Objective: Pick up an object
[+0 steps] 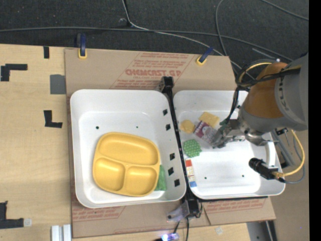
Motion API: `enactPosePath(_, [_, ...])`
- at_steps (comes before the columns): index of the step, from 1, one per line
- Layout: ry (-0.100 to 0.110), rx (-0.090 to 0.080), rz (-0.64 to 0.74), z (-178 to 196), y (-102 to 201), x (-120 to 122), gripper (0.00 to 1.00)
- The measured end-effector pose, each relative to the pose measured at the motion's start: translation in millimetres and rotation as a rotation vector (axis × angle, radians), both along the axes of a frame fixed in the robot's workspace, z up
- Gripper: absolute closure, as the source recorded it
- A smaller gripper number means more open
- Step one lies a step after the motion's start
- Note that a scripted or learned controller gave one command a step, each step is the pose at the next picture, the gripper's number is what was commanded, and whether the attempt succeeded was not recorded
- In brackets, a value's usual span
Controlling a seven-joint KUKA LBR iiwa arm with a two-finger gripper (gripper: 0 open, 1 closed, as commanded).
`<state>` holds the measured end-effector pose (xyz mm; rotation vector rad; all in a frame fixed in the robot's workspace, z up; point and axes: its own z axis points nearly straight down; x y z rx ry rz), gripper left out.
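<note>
Hand [216,138], grip unclear, hovers just right of the maroon packet [203,129] in the right bin [235,189].

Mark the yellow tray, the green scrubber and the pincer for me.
yellow tray [126,163]: camera view, on the ridge between its compartments.
green scrubber [191,148]: camera view, middle of its top face.
pincer [216,139]: camera view, at its tip, low in the right bin.

Two white bins [83,104] side by side — brown cardboard [150,69], black cables [125,19]
</note>
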<state>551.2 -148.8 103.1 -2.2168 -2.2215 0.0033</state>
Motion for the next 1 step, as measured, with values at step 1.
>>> enactPosePath(1, [-0.006,-0.001,-0.001,42.8,1.8,4.9,1.00])
